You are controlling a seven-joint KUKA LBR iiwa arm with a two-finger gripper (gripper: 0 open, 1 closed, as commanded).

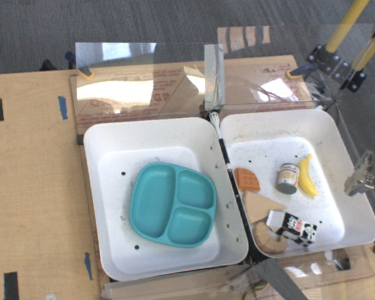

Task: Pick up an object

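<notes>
step: approach, nothing grasped
gripper (366, 175): right bin's (357, 229) right rim, jaws state unclear
next: reach left to banana (306, 176)

The left bin (103, 153) holds a teal divided plate (172, 204); the right bin (323, 134) holds a banana (306, 175) touching a small can (286, 178), an orange waffle piece (247, 179), and a black-and-white box (297, 228) near the front; the pincer (363, 175) hovers at the right rim.
</notes>
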